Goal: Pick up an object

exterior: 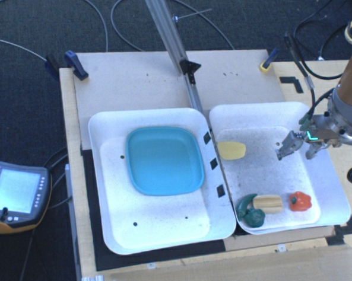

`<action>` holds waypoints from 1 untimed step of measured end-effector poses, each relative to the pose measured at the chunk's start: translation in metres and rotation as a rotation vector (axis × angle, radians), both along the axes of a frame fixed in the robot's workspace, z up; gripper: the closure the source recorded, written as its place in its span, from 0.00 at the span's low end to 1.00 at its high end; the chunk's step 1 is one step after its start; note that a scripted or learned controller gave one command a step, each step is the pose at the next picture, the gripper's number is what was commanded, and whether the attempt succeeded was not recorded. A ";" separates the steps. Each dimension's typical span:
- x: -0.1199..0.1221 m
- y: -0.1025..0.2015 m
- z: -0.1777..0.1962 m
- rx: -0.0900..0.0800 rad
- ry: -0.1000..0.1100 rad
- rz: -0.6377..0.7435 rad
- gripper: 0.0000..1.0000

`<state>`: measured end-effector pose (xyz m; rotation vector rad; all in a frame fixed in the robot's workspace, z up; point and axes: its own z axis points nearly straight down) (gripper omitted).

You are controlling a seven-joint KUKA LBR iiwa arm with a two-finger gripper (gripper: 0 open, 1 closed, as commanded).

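L bin (106, 171) holds a blue plate (165, 159). R bin (327, 175): yellow piece (231, 150) by the divider; green item (250, 211), tan block (268, 204), red item (299, 201) in a row at the near wall. We judge all light, stiff, smooth plastic, so prob. slippery. Tan block looks easiest: pinch across its short sides. Gripper (298, 147) hangs above R bin mid-right, fingers apart, nothing between them.
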<state>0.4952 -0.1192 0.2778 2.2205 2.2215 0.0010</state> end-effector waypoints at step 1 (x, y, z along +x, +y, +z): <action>0.000 0.000 0.000 0.000 0.000 0.000 0.00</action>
